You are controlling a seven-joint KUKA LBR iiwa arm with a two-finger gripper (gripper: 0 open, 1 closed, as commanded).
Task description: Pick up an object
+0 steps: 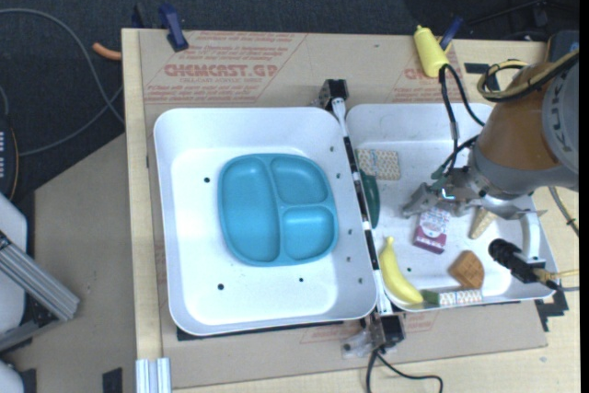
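My gripper [448, 214] hangs low over the middle of the right bin [405, 126], with the arm reaching in from the right. Its two fingers stand spread apart, open, with nothing gripped between them. A small purple and white packet [431, 232] lies just below and between the fingertips. A brown biscuit-like piece [467, 269] rests to the gripper's lower right. Along the bin's front left corner lies a yellow banana [398, 273].
The left bin [184, 198] holds a blue divided plate [276, 207]. In the right bin there is also a patterned square pad [381, 164], a dark green item [370, 196] against the left wall, and a patterned strip [460, 298] at the front edge.
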